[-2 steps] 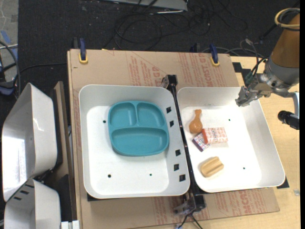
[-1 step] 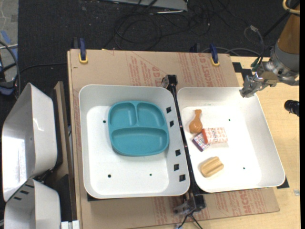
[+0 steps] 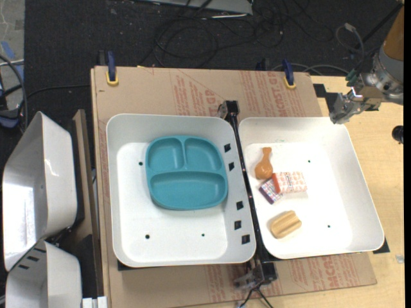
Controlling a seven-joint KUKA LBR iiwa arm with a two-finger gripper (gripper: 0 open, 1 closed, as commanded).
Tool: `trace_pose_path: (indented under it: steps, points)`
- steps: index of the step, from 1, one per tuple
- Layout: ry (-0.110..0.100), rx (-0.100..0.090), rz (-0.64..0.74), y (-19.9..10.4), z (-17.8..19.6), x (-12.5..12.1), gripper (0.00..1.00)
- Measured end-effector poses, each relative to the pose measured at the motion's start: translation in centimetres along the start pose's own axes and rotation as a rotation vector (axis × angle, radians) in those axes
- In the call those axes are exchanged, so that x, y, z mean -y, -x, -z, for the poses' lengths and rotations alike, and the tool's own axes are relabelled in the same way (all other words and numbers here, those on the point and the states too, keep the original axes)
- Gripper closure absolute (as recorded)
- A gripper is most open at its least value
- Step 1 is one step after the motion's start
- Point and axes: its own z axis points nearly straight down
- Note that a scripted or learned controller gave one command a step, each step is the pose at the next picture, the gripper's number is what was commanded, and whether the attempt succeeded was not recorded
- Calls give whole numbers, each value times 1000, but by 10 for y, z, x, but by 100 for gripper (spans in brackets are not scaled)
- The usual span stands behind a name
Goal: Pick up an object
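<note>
In the right bin [image 3: 347, 172] lie three things: an orange chicken drumstick [image 3: 264, 164], a small red and white carton [image 3: 284, 185] and a tan bread roll [image 3: 284, 224]. My gripper [image 3: 341, 108] hangs at the view's right edge, above the bin's far right corner and well away from all three. Nothing shows between it and the bin.
A teal divided plate [image 3: 187, 172] sits in the left bin [image 3: 128, 191]. Both bins rest on a brown board [image 3: 192, 88] held by blue clamps. White tubs [image 3: 35, 185] stand to the left, and cables cross the dark floor behind.
</note>
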Motion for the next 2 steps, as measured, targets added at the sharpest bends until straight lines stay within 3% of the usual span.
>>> trace_pose_path:
  steps: [2]
  points:
    - [-5,-1,2,-98,2,-4,100]
